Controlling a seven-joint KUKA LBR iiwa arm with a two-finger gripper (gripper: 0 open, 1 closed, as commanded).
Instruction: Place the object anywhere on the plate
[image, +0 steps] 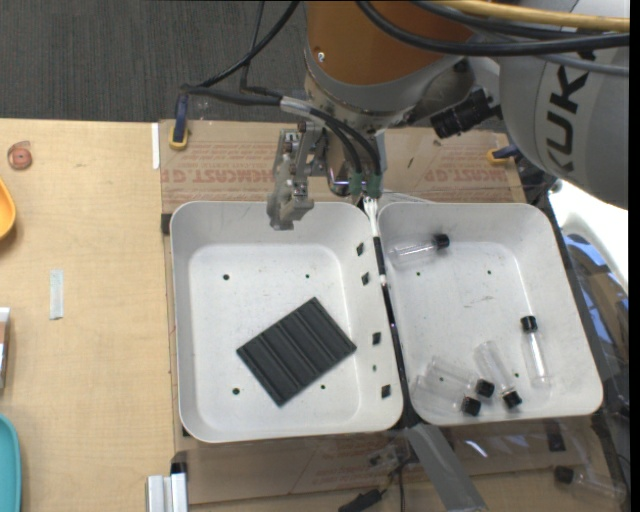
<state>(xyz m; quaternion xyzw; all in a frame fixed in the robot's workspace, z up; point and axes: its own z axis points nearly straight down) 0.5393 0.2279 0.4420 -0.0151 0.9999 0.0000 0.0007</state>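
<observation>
The plate (297, 350) is a dark ribbed rectangle lying at a slant on the floor of the left bin (180, 330), a little toward its front. Several clear vials with black caps lie in the right bin (572, 300): one near the back left (418, 249), one by the right wall (535, 350), and a cluster at the front (470, 385). My gripper (283, 212) hangs over the far rim of the left bin, well behind the plate. I see nothing clearly held in it.
The arm's orange band and cables (380, 40) loom over the back of both bins. Brown cardboard (230, 172) lies behind the bins. A wooden bench top (80, 300) stretches left, with an orange item (5, 215) and a teal one (8, 465) at its edge.
</observation>
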